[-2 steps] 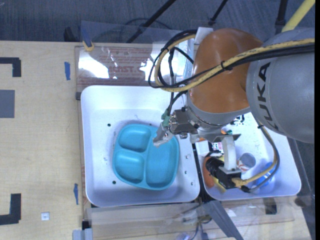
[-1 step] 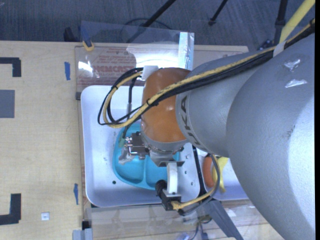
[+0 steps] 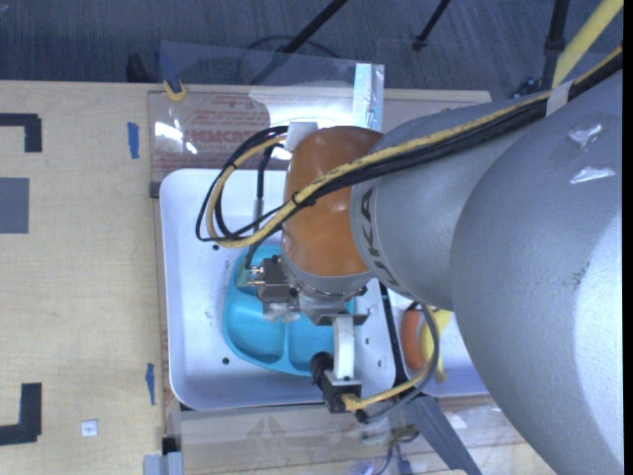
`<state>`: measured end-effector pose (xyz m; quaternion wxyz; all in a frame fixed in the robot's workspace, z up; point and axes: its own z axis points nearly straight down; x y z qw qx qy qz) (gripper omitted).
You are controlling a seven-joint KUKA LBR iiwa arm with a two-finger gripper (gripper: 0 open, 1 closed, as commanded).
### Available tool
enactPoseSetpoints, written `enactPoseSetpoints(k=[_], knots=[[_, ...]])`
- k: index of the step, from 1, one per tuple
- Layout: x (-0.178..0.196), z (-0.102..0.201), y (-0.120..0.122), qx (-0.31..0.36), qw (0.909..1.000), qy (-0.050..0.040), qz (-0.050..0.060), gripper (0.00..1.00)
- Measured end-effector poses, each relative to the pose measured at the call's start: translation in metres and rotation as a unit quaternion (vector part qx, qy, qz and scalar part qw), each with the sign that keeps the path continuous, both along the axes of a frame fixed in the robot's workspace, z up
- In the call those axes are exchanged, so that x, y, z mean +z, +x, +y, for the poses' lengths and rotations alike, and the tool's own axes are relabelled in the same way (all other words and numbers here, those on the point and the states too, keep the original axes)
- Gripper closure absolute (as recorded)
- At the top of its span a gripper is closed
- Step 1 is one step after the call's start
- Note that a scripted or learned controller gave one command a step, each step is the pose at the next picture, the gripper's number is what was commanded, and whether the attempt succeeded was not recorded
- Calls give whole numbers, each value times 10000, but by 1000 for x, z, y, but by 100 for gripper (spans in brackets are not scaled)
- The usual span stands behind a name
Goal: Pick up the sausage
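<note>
Dark grey carpet (image 3: 148,8) with black tripod legs runs along the top of my view, and below it lies the pale wooden bench (image 3: 79,265) marked with black and blue tape. On the bench I see the left white bin (image 3: 188,265), with a clear plastic sheet (image 3: 257,107) standing at its far edge. The arm (image 3: 495,236) comes in from the right and covers most of the bins, its orange band (image 3: 321,206) sitting over the middle of the left bin, with black and yellow cables looping around it. The gripper (image 3: 297,300) hangs below the band, over a blue bowl-like object (image 3: 252,330) that rests toward the near edge of the left bin. The wrist hides its working end, so I cannot tell how it stands or whether anything is in it.

The sausage (image 3: 412,342), as far as I can judge, is the orange-red rounded shape near the left edge of the right bin (image 3: 445,384), just beyond the dividing wall. I only see a narrow vertical sliver of it, smooth and glossy, beside something yellow (image 3: 435,323); the arm covers the rest. It lies apart from the gripper, in the other bin.
</note>
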<state>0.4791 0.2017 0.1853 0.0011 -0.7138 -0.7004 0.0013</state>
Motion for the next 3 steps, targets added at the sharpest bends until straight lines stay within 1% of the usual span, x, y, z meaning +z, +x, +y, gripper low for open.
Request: enactPoseSetpoints(k=[1, 2, 3], knots=[[56, 24, 0, -1271, 9919, -5, -15, 100], [56, 24, 0, -1270, 9919, -6, -13, 0], [-74, 9, 108, -1296, 9916, -1, -20, 0]])
